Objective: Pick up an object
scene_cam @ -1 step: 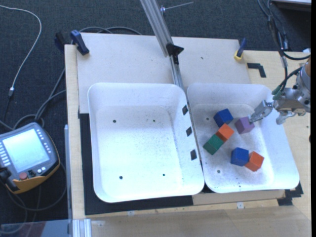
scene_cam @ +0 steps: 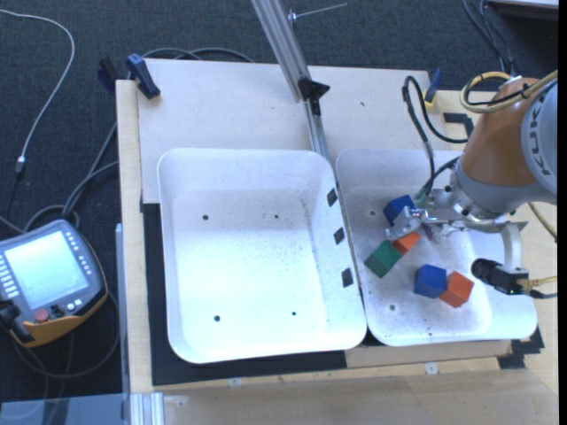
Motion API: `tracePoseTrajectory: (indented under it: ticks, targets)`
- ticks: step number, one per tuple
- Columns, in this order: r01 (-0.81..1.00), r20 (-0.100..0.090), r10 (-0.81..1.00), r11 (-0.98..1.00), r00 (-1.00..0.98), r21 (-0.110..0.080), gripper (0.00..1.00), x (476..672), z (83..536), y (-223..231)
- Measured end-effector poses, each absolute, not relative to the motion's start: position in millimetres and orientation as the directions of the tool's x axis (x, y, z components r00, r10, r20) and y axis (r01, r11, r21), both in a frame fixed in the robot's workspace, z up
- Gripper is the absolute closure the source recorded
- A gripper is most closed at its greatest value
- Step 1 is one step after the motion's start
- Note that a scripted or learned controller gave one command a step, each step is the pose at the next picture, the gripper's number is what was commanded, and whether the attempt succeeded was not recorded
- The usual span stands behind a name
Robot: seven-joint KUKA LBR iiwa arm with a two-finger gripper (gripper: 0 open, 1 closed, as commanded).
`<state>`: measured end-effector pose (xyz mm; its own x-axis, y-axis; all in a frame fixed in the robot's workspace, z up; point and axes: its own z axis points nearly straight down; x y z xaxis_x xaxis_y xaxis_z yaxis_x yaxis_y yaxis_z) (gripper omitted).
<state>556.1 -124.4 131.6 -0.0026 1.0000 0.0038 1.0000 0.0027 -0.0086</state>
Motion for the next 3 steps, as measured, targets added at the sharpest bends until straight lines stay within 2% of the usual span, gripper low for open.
tracePoseTrajectory:
  ticks: [1,2,3]
  targets:
    - [1.0,-0.001,1.0,0.006,-0.006,0.005,0.0,628.7,98.7,-90.0]
    - [1.0,0.0,1.0,0.003,-0.003,-0.002,1.0,625.8,110.0,-92.1]
    - [1.0,0.002,1.0,-0.003,0.003,-0.006,1.0,565.2,105.9,-115.1]
